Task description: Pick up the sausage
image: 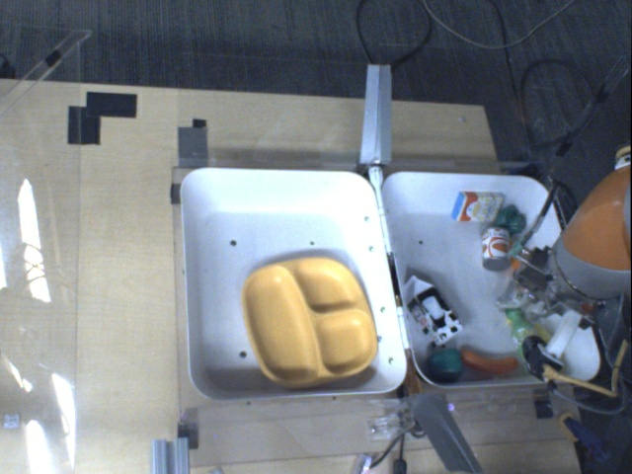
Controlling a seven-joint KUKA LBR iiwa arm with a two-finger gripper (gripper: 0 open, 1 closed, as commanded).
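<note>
At the right bin's [434,205] near edge, my gripper [533,319] hovers.
The reddish-brown sausage [491,364] lies along the front wall, beside a dark green ball [445,363]. I cannot tell how my gripper stands. A yellow sectioned tray [308,319] fills the left bin [212,265].
</note>
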